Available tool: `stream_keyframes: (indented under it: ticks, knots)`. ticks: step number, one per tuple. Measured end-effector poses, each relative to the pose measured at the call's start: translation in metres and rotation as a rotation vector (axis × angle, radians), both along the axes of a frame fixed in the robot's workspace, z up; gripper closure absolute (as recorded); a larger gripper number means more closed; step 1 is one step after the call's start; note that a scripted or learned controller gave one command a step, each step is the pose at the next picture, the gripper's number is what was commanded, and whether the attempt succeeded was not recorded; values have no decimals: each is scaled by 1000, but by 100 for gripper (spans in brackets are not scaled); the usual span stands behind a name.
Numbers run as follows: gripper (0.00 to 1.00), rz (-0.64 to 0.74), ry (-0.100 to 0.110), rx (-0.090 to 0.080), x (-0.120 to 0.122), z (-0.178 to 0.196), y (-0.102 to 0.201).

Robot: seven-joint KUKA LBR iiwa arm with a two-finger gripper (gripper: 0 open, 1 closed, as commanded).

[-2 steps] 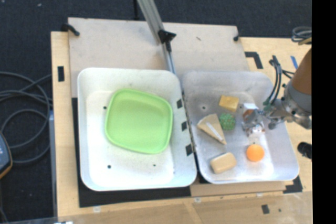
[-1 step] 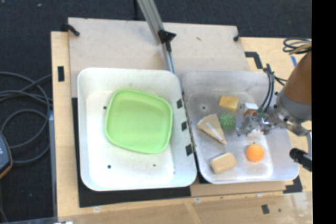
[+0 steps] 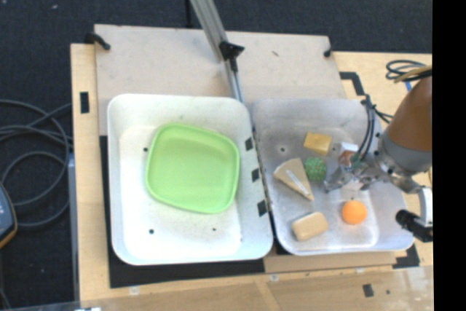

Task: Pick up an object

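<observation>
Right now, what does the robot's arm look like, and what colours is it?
The arm comes in from the right side. It has a rounded orange band up top and a grey ring just below it. Dark cables run down its side towards the gripper, which is a small cluster of grey and dark metal parts with a little red spot. A black and white piece sticks out lower down.

Left bin (image 3: 124, 229): I see the green plate (image 3: 192, 168) filling its centre, with open margins around it. Right bin (image 3: 287, 124): yellow block (image 3: 317, 142), green piece (image 3: 316, 169), wedge (image 3: 293, 178), tan block (image 3: 309, 226) and orange ball (image 3: 354, 213) crowd the middle; I find bare floor along the far edge.
</observation>
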State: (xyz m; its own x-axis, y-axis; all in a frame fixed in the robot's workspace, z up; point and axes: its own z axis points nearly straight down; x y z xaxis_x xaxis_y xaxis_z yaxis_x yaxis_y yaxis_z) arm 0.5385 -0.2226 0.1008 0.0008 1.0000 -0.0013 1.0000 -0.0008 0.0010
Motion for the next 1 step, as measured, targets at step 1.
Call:
stream_keyframes:
  ticks: [1]
  knots:
    - [100, -1, -2, 0, 1, 12, -1]
